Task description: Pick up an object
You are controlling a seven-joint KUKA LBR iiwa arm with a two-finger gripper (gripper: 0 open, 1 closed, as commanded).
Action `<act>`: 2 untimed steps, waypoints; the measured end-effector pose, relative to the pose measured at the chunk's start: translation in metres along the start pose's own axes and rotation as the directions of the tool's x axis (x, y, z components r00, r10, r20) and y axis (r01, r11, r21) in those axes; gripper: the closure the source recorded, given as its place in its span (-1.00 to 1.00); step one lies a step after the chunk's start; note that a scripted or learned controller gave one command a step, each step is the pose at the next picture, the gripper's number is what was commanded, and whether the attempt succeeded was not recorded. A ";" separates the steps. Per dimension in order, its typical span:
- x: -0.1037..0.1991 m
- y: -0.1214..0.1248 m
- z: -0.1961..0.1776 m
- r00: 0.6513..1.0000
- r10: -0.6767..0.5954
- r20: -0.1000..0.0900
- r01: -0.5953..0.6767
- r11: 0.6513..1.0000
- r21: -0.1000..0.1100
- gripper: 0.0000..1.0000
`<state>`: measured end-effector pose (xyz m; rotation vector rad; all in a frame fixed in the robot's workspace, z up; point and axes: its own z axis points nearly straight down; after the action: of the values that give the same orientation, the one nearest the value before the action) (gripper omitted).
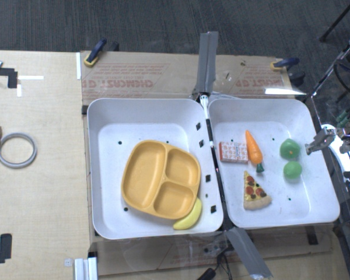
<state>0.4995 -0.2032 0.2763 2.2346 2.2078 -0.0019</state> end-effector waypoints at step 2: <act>0.110 0.075 0.185 0.994 -0.110 0.000 0.110 0.994 0.000 -1.00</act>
<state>0.5760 -0.0943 0.0916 2.1102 2.3272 -0.0014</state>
